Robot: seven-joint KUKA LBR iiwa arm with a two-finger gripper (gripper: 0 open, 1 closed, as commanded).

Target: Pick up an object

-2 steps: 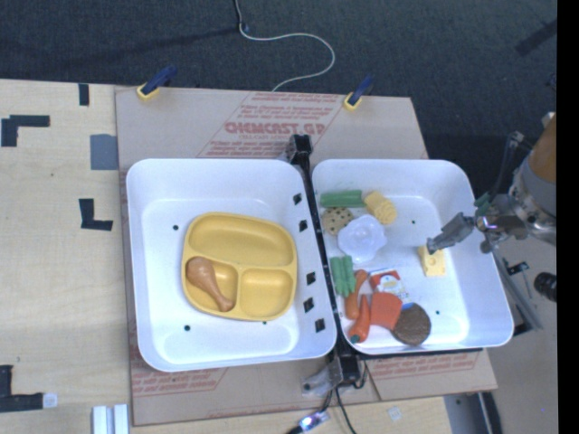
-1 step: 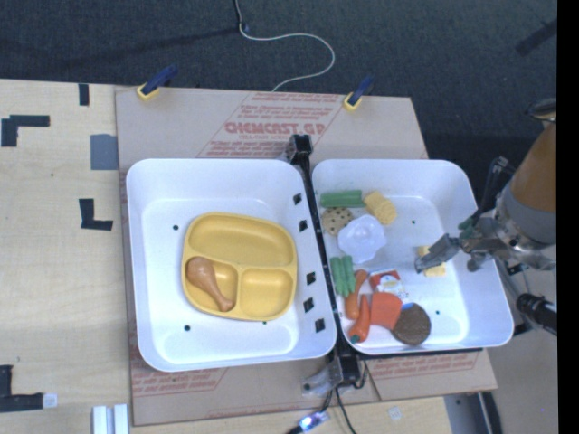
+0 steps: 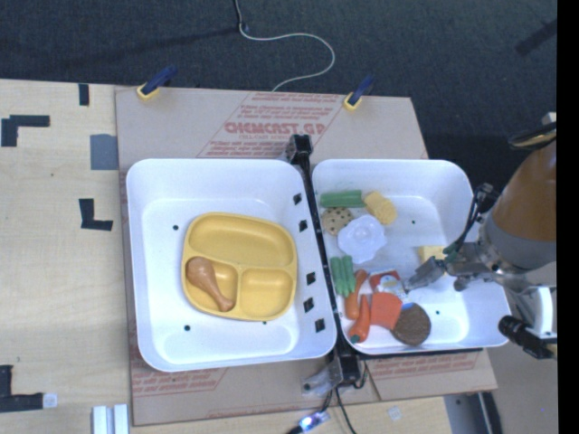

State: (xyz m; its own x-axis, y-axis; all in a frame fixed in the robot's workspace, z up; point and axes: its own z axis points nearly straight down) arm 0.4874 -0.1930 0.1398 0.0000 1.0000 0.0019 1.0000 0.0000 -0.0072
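Gripper (image 3: 419,278) reaches low into the right bin (image 3: 452,181), dark fingers apart around nothing; near its tip lie a round brown patty (image 3: 412,325) and glossy red piece (image 3: 385,307); a smooth drumstick (image 3: 211,281) rests on the yellow sectioned plate (image 3: 242,240).

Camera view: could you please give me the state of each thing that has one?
Hand: low inside the right bin, finger opening unclear.
Yellow plate: upright in the left bin.
Drumstick: lying in the plate's left compartment.
Right bin: holds a heap of toy food.
Brown patty: flat on the bin floor.
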